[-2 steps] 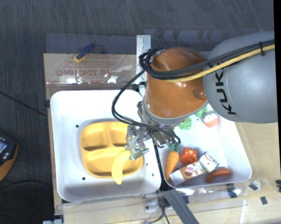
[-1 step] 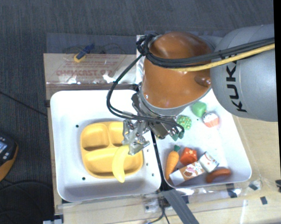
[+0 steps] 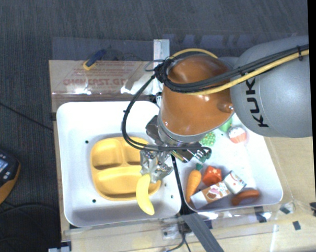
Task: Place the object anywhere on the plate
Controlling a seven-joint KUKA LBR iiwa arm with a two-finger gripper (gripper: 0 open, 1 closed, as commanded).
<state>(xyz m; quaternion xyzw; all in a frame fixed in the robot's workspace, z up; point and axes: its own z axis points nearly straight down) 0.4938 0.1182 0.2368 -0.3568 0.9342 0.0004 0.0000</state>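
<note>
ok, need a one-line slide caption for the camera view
Gripper over the yellow plate's edge in the left bin, a banana hanging below it; toy food in the right bin.

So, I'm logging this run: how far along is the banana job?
Done: the banana is out of the right bin, over the left bin. In hand: it hangs from the gripper, its top over the yellow plate and its lower end past the rim. Left: shift it fully over the plate and release.

My arm in from right, orange wrist band above fingers, fingers pointing down, clamped on banana.
</note>
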